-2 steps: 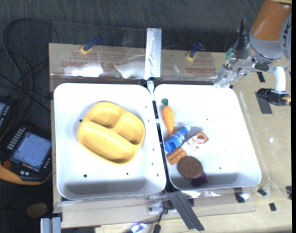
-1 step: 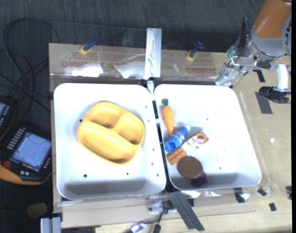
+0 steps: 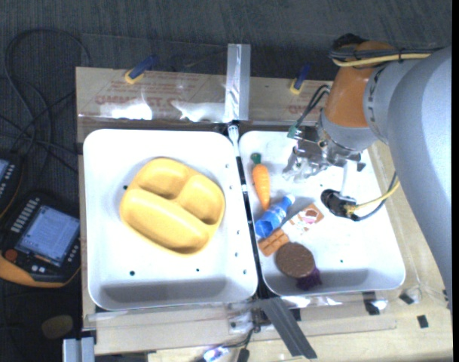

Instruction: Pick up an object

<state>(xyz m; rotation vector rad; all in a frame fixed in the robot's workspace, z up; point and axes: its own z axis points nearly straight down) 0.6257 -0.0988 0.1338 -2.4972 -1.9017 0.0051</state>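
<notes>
brown disc [image 3: 295, 258]: round, dark brown, lying flat in the right bin [image 3: 380, 266] close to its near wall; the landmark for everything below.
purple item [image 3: 310, 280]: just behind-right of the disc's near edge, touching it, partly tucked under; too small to identify.
orange block [image 3: 272, 243]: flat orange piece, touching the disc on its left-far side.
blue bottle [image 3: 273, 217]: lies on its side just beyond the orange block, farther from the disc, tilted with its pale cap end pointing up-right.
small card [image 3: 305, 219]: white with a red mark, just beyond the disc, right of the bottle, flat on the bin floor.
carrot [image 3: 261, 183]: orange with a green top, beyond the bottle, running along the divider between the bins, well apart from the disc.
yellow object [image 3: 172, 202]: big lumpy yellow shape, alone in the left bin [image 3: 101, 277], far left of the disc, across the divider.
gripper [image 3: 310, 162]: over the far part of the right bin, well beyond the disc and right of the carrot; fingers look slightly apart, nothing between them, not touching any item.
arm [image 3: 350, 108]: orange band above the wrist, grey body coming in from the right, above the bin's far-right corner.
black cable plug [image 3: 336, 201]: hangs right of the card, beyond-right of the disc.
</notes>
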